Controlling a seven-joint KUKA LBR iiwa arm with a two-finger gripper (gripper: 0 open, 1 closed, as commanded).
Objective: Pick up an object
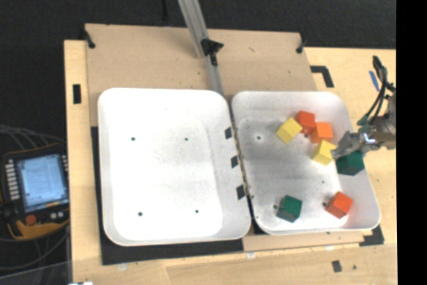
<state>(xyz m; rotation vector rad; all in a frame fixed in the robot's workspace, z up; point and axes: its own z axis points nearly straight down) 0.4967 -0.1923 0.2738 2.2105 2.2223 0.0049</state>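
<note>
From my screen I see the gripper (351, 147) at the three o'clock edge of the right bin (267, 110), reaching in from the right side of the bench (77, 257). A dark green cube (350, 163) sits directly under the fingers and looks pinched between them, raised at the bin's wall; the picture is soft there, so I take it as held but only just readable. The fingers appear closed on that cube.

Inside the right bin, toward one o'clock, a cluster sits close together: a yellow cube (289, 130), an orange cube (305, 121) just beside it, a second orange cube (324, 131) touching that group, and a second yellow cube (323, 152) near the gripper. At six o'clock lies another green cube (289, 208), and at five o'clock a red-orange cube (339, 204), the two well apart.

The left bin (167, 163) lies at nine o'clock of the right one, touching it along the middle. A handheld pendant (37, 187) with a lit screen rests off the bench at nine o'clock
</note>
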